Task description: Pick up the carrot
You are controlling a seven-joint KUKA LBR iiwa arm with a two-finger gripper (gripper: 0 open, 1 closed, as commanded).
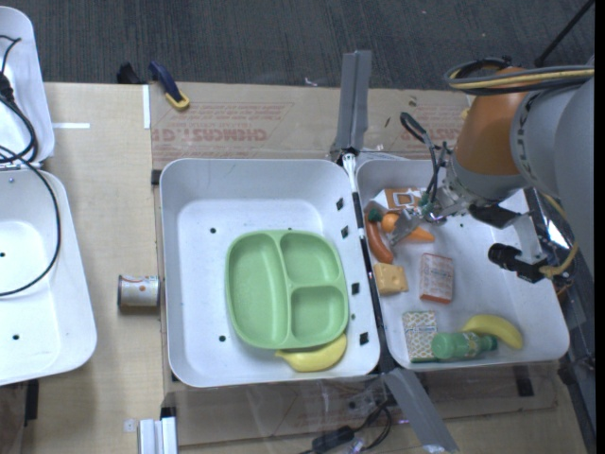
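Note:
The carrot is a small orange piece with a green top, lying in the far left part of the right bin, next to the divider. My gripper hangs low over that bin, just right of the carrot and close to it. A second orange bit shows right under the gripper. From this angle I see nothing held in the gripper.
Near the carrot lie a reddish sausage, a cheese wedge and a cracker packet. A banana, a green bottle and a small box lie at the front. The left bin holds a green divided plate and another banana.

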